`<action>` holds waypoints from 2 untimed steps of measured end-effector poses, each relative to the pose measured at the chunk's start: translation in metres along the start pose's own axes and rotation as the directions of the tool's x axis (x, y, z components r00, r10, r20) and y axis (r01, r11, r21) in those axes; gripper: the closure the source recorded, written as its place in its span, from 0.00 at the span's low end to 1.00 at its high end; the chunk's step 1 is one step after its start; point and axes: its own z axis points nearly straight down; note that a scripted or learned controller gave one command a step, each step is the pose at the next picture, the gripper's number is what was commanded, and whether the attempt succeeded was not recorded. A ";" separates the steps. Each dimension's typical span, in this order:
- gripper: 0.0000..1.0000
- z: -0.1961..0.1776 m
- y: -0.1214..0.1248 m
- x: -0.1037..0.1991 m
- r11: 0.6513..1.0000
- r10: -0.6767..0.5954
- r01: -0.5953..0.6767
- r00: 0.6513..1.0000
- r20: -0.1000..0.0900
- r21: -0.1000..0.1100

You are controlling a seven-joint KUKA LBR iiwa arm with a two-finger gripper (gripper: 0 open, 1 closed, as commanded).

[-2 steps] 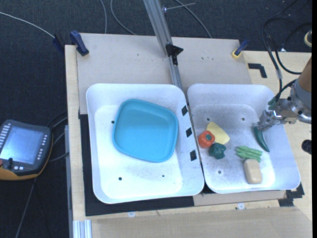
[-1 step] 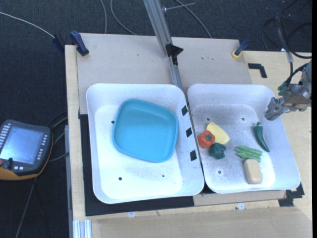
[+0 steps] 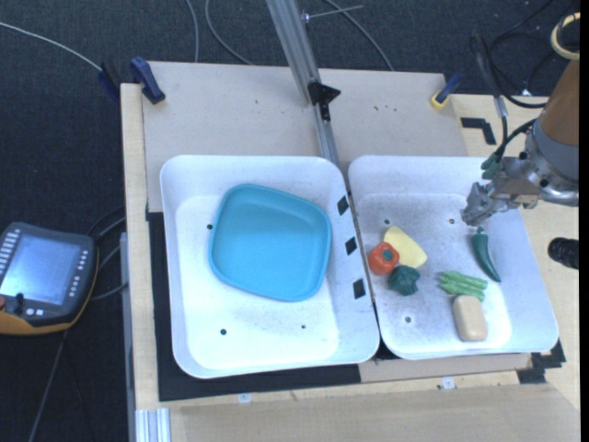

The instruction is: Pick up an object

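The right bin [image 3: 414,339] holds several toy foods. A yellow piece [image 3: 406,246] lies beside a red tomato-like piece [image 3: 382,259] and a dark green broccoli-like piece [image 3: 403,281]. A light green bean bundle [image 3: 461,284] sits above a tan block [image 3: 469,319]. A dark green pepper [image 3: 483,255] lies near the bin's right side. My gripper [image 3: 480,208] hangs just above the pepper's upper end, over the bin's upper right, with nothing visibly between its fingers.
The left bin [image 3: 184,247] holds a large blue plate [image 3: 271,241]. A metal pole [image 3: 296,49] slants down to the gap between the bins. A handheld pendant [image 3: 41,274] lies on the floor at left. Cables run across the dark floor.
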 end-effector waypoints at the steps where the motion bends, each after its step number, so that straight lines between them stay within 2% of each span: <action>1: 1.00 -0.004 0.005 0.051 1.000 -0.001 0.001 1.000 0.000 -0.001; 2: 1.00 -0.009 0.014 0.102 1.000 -0.001 0.001 1.000 0.000 0.000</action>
